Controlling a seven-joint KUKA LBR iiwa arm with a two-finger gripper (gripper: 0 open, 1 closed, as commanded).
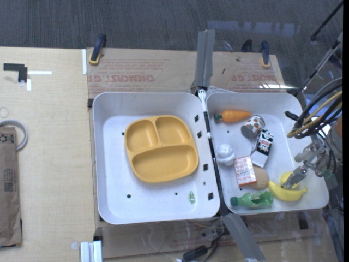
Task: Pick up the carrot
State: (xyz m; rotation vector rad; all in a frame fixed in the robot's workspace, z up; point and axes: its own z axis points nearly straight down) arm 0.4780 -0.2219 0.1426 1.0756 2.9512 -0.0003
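The carrot [235, 115], orange with a green top, lies on its side at the far left of the right bin [283, 100], near the back wall. My gripper [295, 179] is low at the near right corner of that bin, just above the yellow banana [287, 192]. It is far from the carrot, with most of the bin's contents between them. Nothing shows held in it.
The right bin also holds a patterned cup [252, 127], a black-and-white carton [264, 144], a white object [225, 153], a red-and-white box [245, 171] and a green bottle [252, 200]. A yellow divided plate [161, 148] sits in the left bin [109, 162]. Cables [319, 111] hang at the right.
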